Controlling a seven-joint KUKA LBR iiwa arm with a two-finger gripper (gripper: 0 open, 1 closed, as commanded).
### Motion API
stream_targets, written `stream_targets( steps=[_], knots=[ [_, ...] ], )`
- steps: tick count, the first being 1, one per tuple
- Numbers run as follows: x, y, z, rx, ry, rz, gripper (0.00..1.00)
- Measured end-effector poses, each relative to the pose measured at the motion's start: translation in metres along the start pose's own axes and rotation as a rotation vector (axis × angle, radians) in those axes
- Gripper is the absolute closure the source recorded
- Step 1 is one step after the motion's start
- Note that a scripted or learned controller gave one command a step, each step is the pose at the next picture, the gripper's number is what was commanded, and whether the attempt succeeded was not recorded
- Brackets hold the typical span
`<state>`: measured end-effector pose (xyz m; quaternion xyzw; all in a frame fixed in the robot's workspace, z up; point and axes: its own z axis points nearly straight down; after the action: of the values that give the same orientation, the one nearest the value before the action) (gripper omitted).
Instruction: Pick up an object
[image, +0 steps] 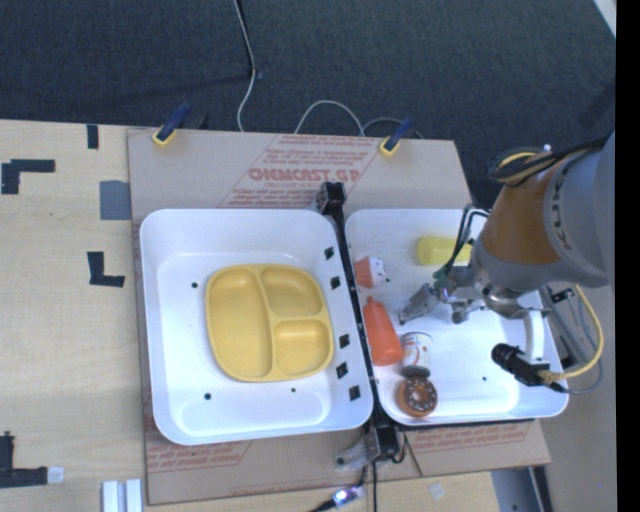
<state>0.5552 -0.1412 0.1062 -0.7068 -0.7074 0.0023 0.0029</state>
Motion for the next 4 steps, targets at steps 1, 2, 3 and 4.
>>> stream_targets(
  steps=[1, 2, 3, 4],
  knots=[
    [0.000, 0.000, 0.022, -0.005, -0.002, -0.001, 0.00],
    [0.000, 0.001, 0.011, -0.008, -0.004, -0.001, 1.00],
    [0.010, 0.000, -0.037, -0.010, -0.001, -0.002, 1.00],
    [0.018, 0.000, -0.097, -0.010, -0.001, -0.001, 1.00]
  ],
)
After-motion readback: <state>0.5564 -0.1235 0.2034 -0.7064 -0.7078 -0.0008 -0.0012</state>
